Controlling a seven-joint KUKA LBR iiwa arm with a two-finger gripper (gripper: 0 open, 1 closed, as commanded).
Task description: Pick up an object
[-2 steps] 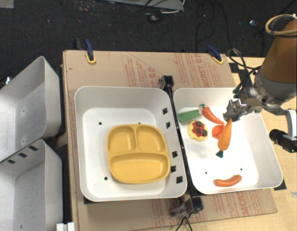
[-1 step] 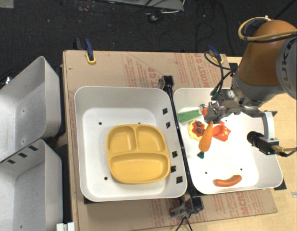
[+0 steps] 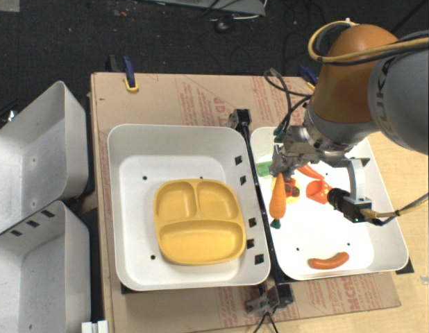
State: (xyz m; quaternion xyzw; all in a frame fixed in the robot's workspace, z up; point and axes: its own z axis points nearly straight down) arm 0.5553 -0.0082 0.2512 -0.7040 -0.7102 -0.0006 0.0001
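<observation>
Over the right-hand shallow white bin (image 3: 388, 252), seen from the fixed overhead camera, you find the two-finger gripper (image 3: 280, 175) of the grey arm with the orange band (image 3: 353, 61). Whether it is closed on anything cannot be told: the wrist hides its tips. Just below it lies the task's likeliest thing, an orange plastic toy carrot (image 3: 278, 198), long and tapered, beside the bin's left wall. Judge it light, stiff and smooth, so apt to slip; take it across the thick middle, not the tip. A small red-orange plastic piece (image 3: 317, 189) lies to its right, and a reddish-brown toy sausage (image 3: 329, 260) rests well apart near the front rim. Left of these, the second white bin (image 3: 124, 186) holds a yellow sectioned plastic tray (image 3: 199, 222).
</observation>
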